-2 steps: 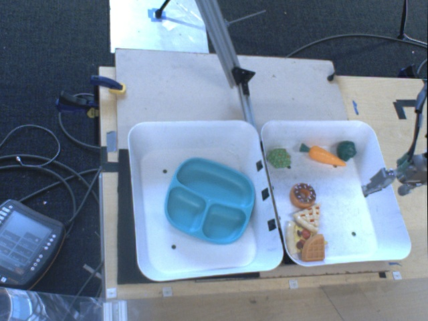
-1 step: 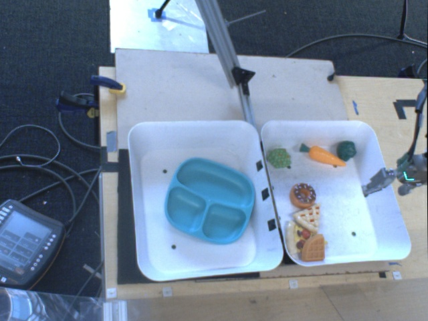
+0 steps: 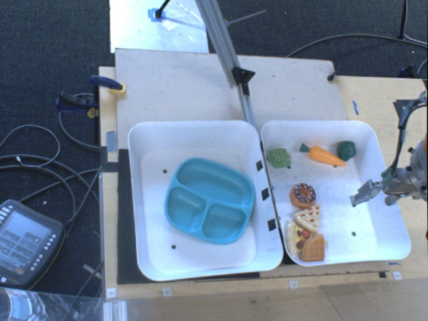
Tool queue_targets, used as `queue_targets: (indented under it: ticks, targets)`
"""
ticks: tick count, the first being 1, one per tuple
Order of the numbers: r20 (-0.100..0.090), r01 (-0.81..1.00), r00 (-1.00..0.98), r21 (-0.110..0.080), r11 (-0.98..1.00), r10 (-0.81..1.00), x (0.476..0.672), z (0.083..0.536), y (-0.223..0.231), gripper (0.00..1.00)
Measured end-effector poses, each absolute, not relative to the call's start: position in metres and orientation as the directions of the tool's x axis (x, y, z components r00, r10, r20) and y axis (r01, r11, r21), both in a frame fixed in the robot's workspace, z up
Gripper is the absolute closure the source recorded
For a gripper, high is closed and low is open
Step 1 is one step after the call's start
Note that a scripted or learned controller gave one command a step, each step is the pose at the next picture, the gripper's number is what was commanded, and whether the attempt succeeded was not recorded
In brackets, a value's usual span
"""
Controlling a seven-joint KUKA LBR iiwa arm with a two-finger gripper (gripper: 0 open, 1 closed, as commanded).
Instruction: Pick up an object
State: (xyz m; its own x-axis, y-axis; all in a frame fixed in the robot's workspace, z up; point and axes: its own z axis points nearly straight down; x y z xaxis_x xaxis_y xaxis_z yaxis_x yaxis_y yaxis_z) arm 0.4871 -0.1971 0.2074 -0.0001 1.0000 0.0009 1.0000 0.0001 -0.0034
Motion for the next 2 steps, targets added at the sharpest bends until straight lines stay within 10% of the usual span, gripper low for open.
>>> queue_targets:
  ticks: [2]
  targets:
    - [0.002,1.000,0.000,-0.003,0.000,1.000,0.488,0.094,-0.202,0.00]
